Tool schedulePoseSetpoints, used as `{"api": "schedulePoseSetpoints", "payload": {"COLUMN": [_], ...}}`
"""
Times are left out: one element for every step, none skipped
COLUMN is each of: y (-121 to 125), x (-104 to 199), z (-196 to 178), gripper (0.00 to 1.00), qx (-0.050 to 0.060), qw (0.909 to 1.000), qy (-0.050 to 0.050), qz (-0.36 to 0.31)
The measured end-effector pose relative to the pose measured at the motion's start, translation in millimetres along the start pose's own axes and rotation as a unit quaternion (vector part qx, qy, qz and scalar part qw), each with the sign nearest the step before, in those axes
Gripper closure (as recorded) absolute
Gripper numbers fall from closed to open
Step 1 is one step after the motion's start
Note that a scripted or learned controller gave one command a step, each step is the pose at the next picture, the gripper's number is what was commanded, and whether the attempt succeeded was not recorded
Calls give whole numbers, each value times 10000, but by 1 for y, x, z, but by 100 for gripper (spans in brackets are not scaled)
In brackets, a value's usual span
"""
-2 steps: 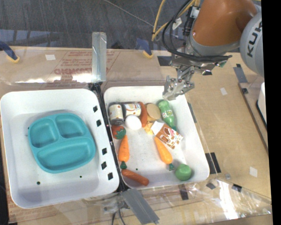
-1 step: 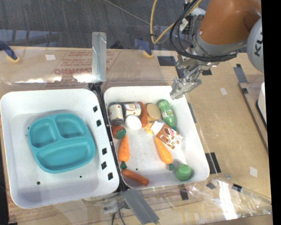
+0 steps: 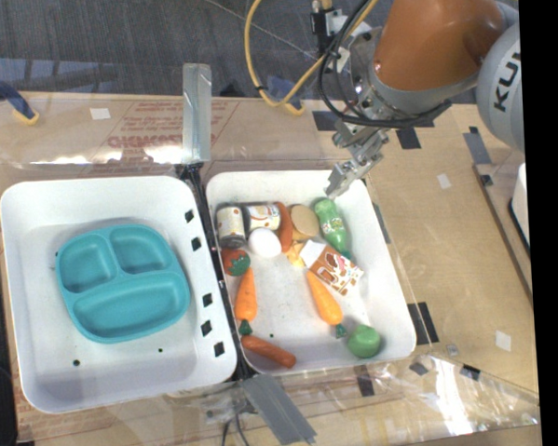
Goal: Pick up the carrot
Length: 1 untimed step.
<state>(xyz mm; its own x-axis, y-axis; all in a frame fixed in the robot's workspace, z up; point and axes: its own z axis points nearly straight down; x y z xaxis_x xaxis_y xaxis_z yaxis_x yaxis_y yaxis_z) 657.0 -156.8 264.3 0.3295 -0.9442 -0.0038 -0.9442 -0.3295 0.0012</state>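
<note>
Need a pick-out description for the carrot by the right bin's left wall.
Take the right bin, beside the one holding the teal plate. Along its left wall lies an orange carrot, tip up. The other carrot lies mid-bin under a snack packet; the sausage is redder.

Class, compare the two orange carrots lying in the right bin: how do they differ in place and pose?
The left carrot lies by the bin's left wall, nearly upright in the picture; the right carrot lies mid-bin, slanting down to the right. The left carrot borders a strawberry; the right carrot touches a snack box. Both are orange and tapered.
</note>
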Motion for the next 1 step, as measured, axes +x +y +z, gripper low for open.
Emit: {"api": "schedulePoseSetpoints", "payload": {"y": [-8], "x": [-22], "z": [-4], "gripper": [100], "qx": [14], "qw": [9818], "qy": [6], "qz": [-1899]}}
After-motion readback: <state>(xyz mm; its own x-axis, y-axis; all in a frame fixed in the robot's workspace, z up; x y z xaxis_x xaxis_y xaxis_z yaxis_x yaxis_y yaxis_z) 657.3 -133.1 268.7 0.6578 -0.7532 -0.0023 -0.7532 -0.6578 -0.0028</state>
